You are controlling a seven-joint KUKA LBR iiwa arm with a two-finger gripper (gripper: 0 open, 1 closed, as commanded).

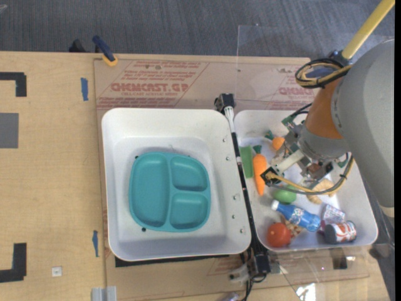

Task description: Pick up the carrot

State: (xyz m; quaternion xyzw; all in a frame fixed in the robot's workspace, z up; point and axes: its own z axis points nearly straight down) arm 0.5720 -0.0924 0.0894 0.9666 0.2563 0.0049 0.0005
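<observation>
The gripper (308,165) hangs over the right bin (368,221), near the carrot (259,170); open or closed, I cannot tell.

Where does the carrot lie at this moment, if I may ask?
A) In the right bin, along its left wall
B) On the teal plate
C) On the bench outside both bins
A: the carrot lies inside the right bin, close along its left wall, while the teal plate sits apart from it in the left bin.
</observation>
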